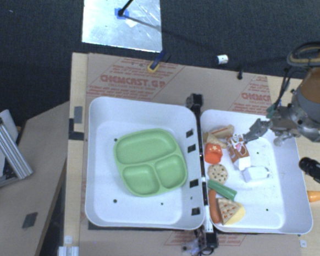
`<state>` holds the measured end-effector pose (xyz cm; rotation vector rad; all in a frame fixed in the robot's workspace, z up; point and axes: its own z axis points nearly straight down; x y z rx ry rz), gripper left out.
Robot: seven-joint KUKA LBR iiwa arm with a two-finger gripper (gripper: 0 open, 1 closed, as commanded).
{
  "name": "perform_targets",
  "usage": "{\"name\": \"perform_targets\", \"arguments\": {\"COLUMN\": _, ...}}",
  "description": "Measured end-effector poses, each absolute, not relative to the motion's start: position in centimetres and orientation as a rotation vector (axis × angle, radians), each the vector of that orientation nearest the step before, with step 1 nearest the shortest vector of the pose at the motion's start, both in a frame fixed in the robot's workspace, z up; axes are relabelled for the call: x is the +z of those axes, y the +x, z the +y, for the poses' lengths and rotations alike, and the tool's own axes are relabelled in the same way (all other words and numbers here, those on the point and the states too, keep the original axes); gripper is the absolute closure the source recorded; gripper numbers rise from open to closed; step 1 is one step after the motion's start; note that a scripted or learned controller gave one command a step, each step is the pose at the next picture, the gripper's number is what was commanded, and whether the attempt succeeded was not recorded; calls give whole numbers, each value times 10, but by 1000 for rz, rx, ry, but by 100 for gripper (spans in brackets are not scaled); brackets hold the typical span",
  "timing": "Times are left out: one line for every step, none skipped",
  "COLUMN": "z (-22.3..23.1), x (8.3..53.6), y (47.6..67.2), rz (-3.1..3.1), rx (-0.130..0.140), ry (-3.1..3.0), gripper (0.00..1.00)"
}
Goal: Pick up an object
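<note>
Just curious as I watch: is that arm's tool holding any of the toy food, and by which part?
Nothing. The tool is open above the right bin, holding nothing.

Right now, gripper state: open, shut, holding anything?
Gripper: open, nothing between its fingers, hovering over the right bin beside the small carton.

Both bins [145,109] are showing plain white. The divided tray [149,162] is showing pale green. The toy tomato [213,153] is showing red-orange, the cookie [217,172] tan with dark specks, the pizza slice [231,212] yellow and red.
</note>
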<state>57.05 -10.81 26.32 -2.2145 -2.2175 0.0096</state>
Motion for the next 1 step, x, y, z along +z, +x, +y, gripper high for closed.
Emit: {"name": "perform_targets", "arguments": {"z": -108, "x": 269, "y": 572, "rz": -2226, "rx": -1, "ry": -2219, "gripper": 0}}
